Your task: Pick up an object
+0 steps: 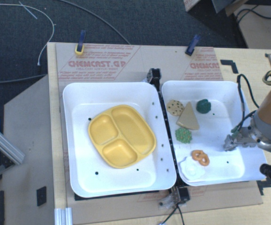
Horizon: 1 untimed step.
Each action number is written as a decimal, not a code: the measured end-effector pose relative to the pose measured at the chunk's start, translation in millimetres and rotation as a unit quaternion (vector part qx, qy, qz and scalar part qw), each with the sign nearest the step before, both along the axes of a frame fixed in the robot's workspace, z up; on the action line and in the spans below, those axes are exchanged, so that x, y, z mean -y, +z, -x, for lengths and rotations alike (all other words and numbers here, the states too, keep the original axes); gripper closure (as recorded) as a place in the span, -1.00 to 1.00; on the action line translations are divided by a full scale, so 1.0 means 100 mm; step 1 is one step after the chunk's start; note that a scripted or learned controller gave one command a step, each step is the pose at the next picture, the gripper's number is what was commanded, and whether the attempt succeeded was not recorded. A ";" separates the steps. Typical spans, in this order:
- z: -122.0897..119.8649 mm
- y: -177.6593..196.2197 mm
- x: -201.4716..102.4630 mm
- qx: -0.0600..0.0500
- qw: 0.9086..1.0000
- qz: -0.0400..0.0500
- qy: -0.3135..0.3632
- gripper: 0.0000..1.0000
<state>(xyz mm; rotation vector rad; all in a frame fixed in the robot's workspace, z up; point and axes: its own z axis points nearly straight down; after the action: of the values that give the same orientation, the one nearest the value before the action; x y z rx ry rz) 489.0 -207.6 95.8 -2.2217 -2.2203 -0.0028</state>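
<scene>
The right bin point(220, 90) holds a round speckled cookie point(175, 107), a tan wedge point(188, 117), a dark green ball point(203, 106), a bumpy green piece point(184, 135), an orange pretzel point(200, 157) and a white lump point(192, 168). My gripper point(232, 143) hangs low over the bin's right part, near its right wall, with bare white floor under it. It is well right of the pretzel and touches none of the objects.
The left bin point(79, 102) carries a yellow three-compartment tray point(121, 135). Black clamps point(154, 75) sit between the bins. Blue clips point(81, 42) hold the board's far edge. A dark cable point(242, 90) runs along the right bin's wall by the arm.
</scene>
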 end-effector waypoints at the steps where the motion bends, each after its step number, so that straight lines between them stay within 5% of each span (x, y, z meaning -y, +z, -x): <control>1: -0.05 0.43 -0.05 0.000 1.000 0.001 0.001 1.00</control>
<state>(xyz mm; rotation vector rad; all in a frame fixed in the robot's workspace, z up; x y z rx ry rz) 493.6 -202.5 138.5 -2.2213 -2.2227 -0.0012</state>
